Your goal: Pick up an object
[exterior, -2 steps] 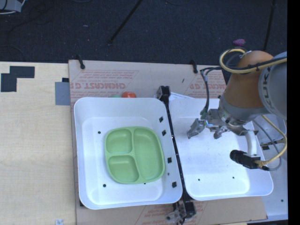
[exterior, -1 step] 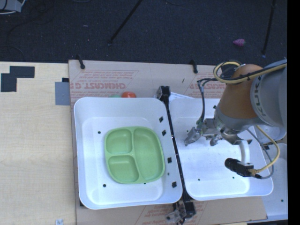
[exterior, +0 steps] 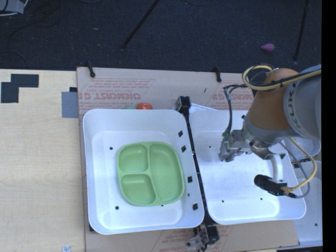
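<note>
The tray [exterior: 150,173], a green one with three compartments, lies flat in the middle of the left bin [exterior: 100,140], and it is the plainest candidate for a pick. Your gripper [exterior: 227,152] hangs over the right bin [exterior: 241,203], low near that bin's back left part and well apart from the tray; whether it is apart or together you cannot tell from this angle, so treat it as unknown and have it open before you descend. To take the tray well, you would lift first, cross the black divider [exterior: 191,161] between the bins with height to spare, and come down on the tray's rim rather than its flat floor, since a shallow plate like this likely offers nothing to pinch except an edge or an inner rib. The right rim sits close to the divider and the left bin's sloped wall, so room for a finger there looks tight; the near and left rims have more bare white floor around them. A small orange thing [exterior: 144,106] lies just behind the left bin on the cardboard [exterior: 115,91], outside the bin, and is better left alone. Mind the yellow cable [exterior: 307,167] looping off the arm and the black part [exterior: 269,184] beside it over the right bin's floor as you swing left.
</note>
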